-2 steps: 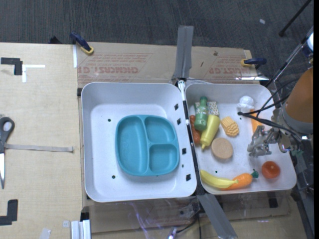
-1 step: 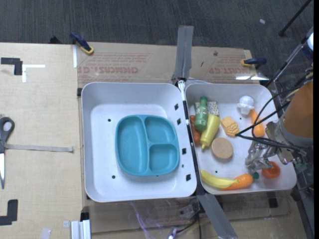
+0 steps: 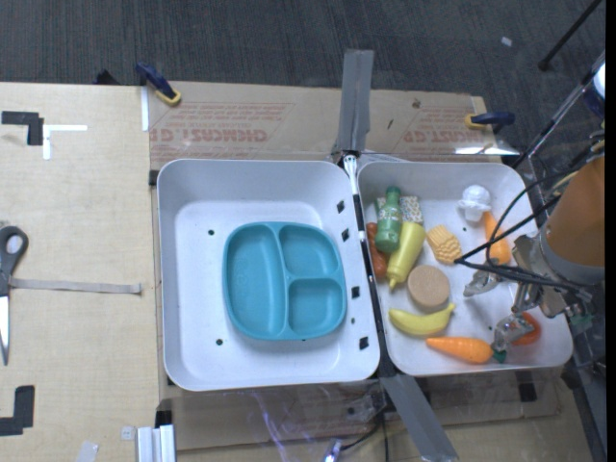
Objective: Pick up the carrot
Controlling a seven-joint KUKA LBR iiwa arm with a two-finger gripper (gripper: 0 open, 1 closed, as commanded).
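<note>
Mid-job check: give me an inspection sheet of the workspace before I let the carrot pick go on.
Surface: two white bins side by side; left bin holds a teal divided plate.
Job's things: carrot lies along the right bin's near wall, free, beside a banana.
Clutter: green bottle, yellow bottle, corn, round tan piece.
Grippers: gripper low over the right bin's near right corner, just right of the carrot; finger state unclear.
Cables: dark cables cross the right bin.
Surroundings: scissors on the bench at left; blue clamps on the cardboard.
</note>
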